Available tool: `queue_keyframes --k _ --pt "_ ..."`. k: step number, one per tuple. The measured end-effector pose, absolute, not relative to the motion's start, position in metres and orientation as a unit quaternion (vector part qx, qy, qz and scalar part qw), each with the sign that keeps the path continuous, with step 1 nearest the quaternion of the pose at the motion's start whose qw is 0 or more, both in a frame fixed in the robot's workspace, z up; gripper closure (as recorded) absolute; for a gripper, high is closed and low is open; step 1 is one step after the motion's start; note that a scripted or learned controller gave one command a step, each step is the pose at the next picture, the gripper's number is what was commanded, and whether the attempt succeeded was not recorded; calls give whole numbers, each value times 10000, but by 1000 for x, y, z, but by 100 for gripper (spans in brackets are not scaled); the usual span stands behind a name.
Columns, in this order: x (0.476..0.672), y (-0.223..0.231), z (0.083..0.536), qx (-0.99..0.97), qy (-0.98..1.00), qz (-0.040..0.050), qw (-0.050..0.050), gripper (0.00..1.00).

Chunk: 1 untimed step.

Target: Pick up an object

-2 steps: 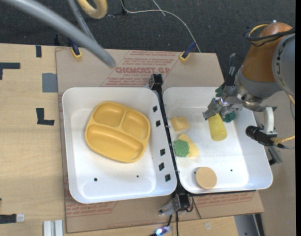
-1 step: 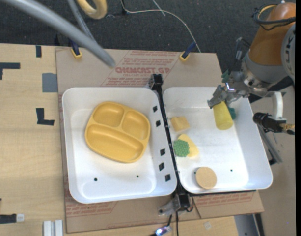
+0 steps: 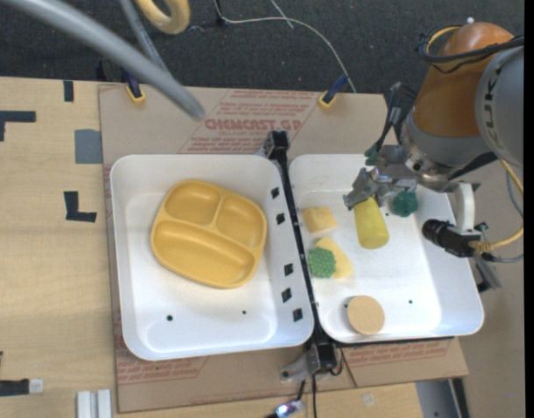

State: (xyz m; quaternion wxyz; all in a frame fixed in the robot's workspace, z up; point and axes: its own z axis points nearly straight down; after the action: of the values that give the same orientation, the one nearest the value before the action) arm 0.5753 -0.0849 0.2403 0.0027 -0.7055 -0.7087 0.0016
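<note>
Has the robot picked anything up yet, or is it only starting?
Done: the gripper has reached the right bin, directly over the yellow cylinder. In hand: nothing visibly lifted; the cylinder looks to lie on the bin floor. Left: gripping and raising it.

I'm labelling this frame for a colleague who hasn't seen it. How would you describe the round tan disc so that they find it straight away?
Look in the right-hand shallow white bin, at its near edge. The flat round tan disc lies there alone, apart from the yellow plastic cylinder and the pale yellow block further back. It is the only flat, circular piece.
</note>
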Motion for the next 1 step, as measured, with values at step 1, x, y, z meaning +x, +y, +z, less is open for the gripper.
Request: queue_keyframes --k 1 --pt "553 -26 237 -7050 -7092 21 31 100"
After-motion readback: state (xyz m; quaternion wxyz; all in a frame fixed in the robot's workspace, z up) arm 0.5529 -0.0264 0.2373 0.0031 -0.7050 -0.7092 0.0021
